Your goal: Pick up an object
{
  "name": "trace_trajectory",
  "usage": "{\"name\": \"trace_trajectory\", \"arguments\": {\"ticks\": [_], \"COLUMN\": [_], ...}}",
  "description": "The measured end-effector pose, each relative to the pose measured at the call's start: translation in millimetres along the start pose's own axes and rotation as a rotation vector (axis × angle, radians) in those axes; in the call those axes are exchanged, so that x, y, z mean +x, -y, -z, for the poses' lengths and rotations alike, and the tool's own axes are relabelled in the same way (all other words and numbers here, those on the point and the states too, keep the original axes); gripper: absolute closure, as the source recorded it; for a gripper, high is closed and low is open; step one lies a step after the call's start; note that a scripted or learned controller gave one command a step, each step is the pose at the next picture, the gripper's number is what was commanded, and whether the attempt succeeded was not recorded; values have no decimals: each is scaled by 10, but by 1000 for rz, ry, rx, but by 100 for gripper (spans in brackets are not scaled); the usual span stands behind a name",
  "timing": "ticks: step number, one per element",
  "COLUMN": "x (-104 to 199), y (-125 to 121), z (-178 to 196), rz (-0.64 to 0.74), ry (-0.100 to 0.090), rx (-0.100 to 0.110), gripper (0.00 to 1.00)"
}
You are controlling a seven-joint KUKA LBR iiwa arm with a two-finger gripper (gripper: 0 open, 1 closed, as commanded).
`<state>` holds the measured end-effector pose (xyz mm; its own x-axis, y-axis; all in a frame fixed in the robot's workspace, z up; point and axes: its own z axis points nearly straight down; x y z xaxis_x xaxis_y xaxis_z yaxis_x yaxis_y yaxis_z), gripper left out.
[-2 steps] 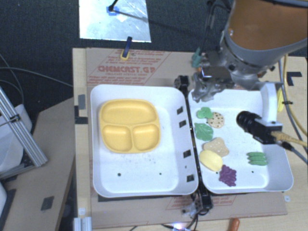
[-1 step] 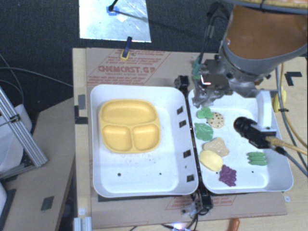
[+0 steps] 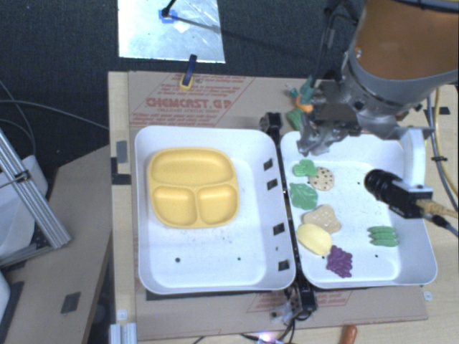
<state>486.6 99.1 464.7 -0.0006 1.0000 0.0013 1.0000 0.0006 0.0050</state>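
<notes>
My gripper (image 3: 313,143) hangs over the far left corner of the right bin (image 3: 419,264), just above a green toy vegetable (image 3: 304,168) and a speckled cookie (image 3: 323,178). Nothing shows between its tips. Lower in the same bin lie a green leaf piece (image 3: 303,196), a beige bread piece (image 3: 323,218), a yellow lemon (image 3: 314,239), purple grapes (image 3: 339,261) and green beans (image 3: 383,236). An orange and green toy (image 3: 299,110) sits at the bin's far rim, partly hidden behind the gripper.
The left bin (image 3: 215,264) holds a yellow divided plate (image 3: 192,187). A blue and yellow marker (image 3: 188,72) lies on the cardboard behind the bins, and a shiny metal sheet (image 3: 171,20) lies further back. The arm's bulk covers the right bin's far right corner.
</notes>
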Motion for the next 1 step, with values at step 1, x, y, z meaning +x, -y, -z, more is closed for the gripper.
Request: {"name": "trace_trajectory", "arguments": {"ticks": [1], "x": [-38], "y": [-2], "z": [-129], "rz": [-2], "ry": [1], "rx": [2], "gripper": [100]}}
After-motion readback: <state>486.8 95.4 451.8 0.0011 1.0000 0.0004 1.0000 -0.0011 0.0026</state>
